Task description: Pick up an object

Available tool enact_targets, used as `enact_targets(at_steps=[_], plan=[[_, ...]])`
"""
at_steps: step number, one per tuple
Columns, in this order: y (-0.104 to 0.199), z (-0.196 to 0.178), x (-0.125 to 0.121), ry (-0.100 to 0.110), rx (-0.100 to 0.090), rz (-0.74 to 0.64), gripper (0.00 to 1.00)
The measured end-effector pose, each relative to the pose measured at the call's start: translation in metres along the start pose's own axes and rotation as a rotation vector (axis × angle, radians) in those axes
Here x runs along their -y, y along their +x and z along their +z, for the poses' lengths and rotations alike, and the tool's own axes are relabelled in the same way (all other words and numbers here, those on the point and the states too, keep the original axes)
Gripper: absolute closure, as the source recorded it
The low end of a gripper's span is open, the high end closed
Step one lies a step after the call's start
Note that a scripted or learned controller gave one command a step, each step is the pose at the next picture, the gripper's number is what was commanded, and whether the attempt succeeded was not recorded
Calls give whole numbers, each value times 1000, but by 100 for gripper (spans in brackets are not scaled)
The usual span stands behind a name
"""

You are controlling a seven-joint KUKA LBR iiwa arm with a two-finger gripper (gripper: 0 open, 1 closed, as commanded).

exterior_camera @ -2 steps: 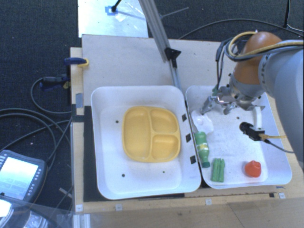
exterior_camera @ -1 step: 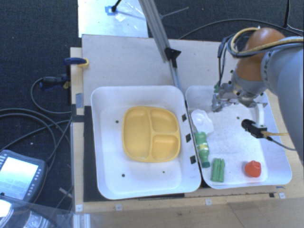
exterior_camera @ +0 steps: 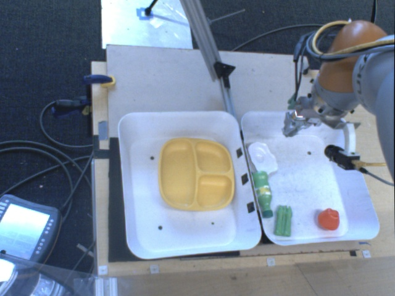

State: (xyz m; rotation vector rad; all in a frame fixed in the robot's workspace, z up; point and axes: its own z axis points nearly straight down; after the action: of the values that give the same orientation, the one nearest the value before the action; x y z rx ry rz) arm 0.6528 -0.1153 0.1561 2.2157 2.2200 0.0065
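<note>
honestly can't tell the gripper (exterior_camera: 295, 126) state, it's at the right bin's (exterior_camera: 364, 221) far edge, well apart from the green bottle (exterior_camera: 263, 194) and red thing (exterior_camera: 329, 219), so a straight drop grabs nothing

**Around your two bins**

You have a pale board surface (exterior_camera: 166, 79) on dark carpet (exterior_camera: 43, 36). A blue-and-yellow clamp (exterior_camera: 99, 79) grips its left edge, with black cables (exterior_camera: 43, 147) looping on the floor beside it. A teach pendant (exterior_camera: 24, 227) lies at lower left. A grey metal pole (exterior_camera: 200, 26) slants across the top.
</note>
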Motion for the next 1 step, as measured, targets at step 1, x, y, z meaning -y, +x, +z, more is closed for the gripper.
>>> enact_targets(at_steps=[1], plan=[[-5, -53, 7, -1, 1, 2, 100]])
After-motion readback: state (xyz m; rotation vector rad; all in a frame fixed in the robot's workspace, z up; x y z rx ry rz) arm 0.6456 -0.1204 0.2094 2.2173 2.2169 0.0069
